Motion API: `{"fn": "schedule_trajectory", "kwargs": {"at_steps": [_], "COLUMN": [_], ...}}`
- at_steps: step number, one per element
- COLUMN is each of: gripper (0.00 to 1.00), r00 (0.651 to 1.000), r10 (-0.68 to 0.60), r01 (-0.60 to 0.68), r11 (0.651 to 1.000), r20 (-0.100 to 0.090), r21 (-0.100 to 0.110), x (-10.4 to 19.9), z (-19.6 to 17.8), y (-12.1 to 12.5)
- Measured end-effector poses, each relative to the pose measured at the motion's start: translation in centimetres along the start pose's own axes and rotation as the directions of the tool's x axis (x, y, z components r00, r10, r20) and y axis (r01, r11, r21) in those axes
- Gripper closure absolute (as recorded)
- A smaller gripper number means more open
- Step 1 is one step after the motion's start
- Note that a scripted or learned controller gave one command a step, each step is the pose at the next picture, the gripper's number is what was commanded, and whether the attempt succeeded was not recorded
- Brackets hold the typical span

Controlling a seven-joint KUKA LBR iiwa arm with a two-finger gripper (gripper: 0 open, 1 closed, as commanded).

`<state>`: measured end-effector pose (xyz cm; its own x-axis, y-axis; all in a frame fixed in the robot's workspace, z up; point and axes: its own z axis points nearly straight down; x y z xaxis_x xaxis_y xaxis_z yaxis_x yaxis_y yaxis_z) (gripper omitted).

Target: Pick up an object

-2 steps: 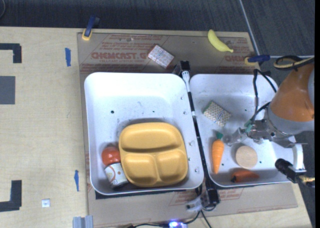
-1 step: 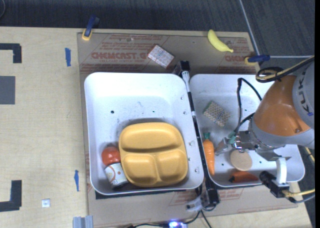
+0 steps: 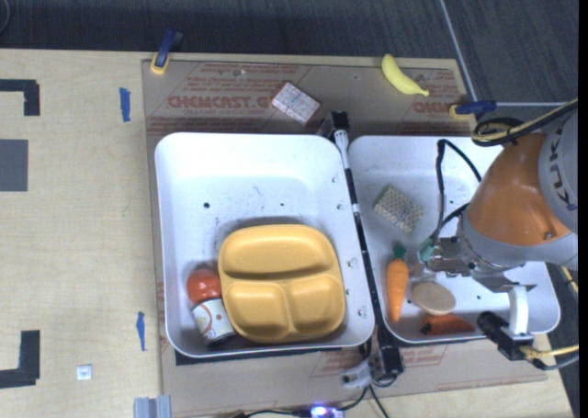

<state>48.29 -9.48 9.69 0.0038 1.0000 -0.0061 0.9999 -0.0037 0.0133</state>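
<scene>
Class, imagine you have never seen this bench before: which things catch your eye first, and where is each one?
The big yellow divided tray dominates the left bin, with a small can tucked at its near-left corner. On the right, the arm's orange band looms over the right bin, where an orange carrot lies. A yellow banana rests on the board behind the bins.

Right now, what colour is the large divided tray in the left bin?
Yellow: the three-compartment plastic tray, seen clearly in the camera view.
</scene>
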Motion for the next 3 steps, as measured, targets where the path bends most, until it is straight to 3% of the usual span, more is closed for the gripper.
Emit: {"fn": "schedule_trajectory", "kwargs": {"at_steps": [1, 2, 3], "gripper": [0.0, 1.0, 0.0], "r00": [1.0, 1.0, 1.0], "r10": [0.002, 0.001, 0.001], "r01": [-0.002, -0.001, -0.001], "r11": [1.0, 1.0, 1.0], "r20": [0.003, 0.002, 0.002], "r21": [0.0, -0.004, -0.003], "x": [-0.16, -0.09, -0.09], "z": [-0.04, -1.02, -1.01], "y": [-0.01, 0.13, 0.12]}}
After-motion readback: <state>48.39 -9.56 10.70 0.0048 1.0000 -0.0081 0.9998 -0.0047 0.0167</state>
